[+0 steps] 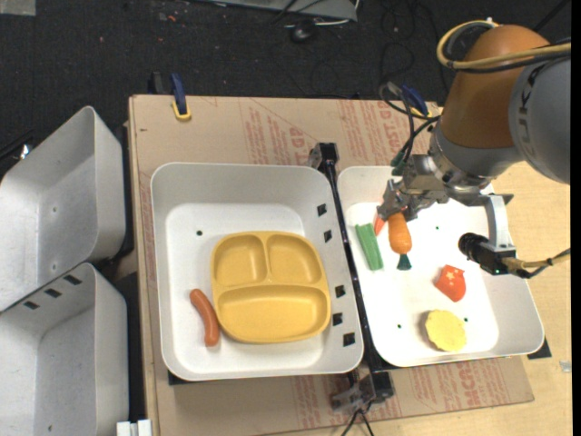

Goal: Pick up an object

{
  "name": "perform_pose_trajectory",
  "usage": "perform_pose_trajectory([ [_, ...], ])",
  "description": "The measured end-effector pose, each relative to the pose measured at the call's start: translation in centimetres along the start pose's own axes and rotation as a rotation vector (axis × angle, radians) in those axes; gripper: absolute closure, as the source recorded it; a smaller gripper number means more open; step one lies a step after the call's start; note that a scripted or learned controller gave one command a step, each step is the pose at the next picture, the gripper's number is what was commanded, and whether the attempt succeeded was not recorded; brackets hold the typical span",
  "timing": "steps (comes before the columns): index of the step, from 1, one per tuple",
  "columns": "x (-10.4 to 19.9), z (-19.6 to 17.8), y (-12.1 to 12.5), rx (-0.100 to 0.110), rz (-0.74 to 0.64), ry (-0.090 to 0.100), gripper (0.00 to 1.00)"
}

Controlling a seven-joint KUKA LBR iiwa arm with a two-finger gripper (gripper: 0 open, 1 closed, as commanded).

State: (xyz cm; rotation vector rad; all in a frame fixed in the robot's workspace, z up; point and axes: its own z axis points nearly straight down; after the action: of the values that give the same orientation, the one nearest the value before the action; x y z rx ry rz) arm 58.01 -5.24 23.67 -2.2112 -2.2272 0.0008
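Note:
My gripper (398, 209) hangs over the upper left part of the right bin (517, 327), its tip right at the top end of an orange carrot (400, 236) with a dark green stub. Whether it touches the carrot I cannot tell. A green stick (368, 246) lies just left of the carrot. Further toward the front of that bin are a red piece (451, 282) and a yellow round piece (445, 331).
The left bin (168, 198) holds a yellow divided plate (270, 286) and a sausage (205, 316) beside the plate's left edge. A black clamp (325, 155) sits between the bins at the back. Grey trays (54, 207) stand off the bench at left.

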Motion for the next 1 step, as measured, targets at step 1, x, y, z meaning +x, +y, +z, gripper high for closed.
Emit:
perform_pose_trajectory([
  [1,5.91,-0.48,-1.83,0.000,-0.001,0.001,1.00],
])
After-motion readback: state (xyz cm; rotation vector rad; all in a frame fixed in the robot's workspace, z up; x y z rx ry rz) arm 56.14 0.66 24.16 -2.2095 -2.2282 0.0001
